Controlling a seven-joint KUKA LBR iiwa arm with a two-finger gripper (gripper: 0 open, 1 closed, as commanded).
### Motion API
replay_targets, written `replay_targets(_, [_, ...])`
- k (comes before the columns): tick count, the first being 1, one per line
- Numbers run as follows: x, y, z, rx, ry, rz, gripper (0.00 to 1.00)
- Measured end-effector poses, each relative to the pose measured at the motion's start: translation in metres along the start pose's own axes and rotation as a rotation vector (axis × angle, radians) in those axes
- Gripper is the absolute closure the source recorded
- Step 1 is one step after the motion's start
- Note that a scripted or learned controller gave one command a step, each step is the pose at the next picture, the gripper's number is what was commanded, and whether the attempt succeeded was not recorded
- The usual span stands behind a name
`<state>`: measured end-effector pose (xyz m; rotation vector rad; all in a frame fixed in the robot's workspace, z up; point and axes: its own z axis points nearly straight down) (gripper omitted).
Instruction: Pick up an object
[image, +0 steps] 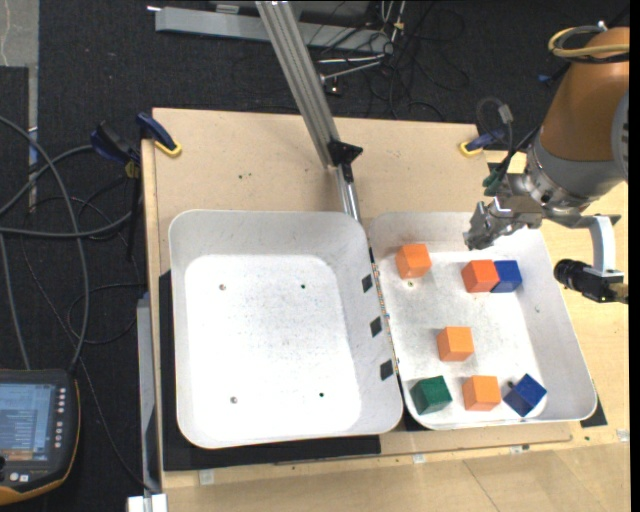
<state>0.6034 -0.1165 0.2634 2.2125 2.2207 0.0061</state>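
Six small cubes lie in the right bin, and any one of them would serve for the pick: an orange cube at the far left of that bin, an orange cube touching a blue cube on its right toward the far side, a lone orange cube near the middle, and along the near edge a green cube, another orange cube and a second blue cube turned at an angle. They look like rigid painted blocks, probably light and not fragile, with flat opposite faces that should suit a two-finger pinch across the middle; the smooth faces might slip if taken by a corner or edge. The middle orange cube and the far-left one stand well apart from their neighbours, so I would judge them the easiest to take hold of, whereas the touching orange-and-blue pair leaves no room on the shared side and the angled blue one would call for a turned wrist. The end effector hangs over the far part of the right bin, just beyond the touching pair, with no cube visible in it; how far open it is I cannot tell, as it appears only as a dark cluster. The left bin on the bench has nothing but faint specks on its white floor.
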Motion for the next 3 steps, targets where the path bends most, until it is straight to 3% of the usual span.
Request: replay_targets(3, [0.158, -0.011, 0.013, 0.008, 0.004, -0.006, 1.00])
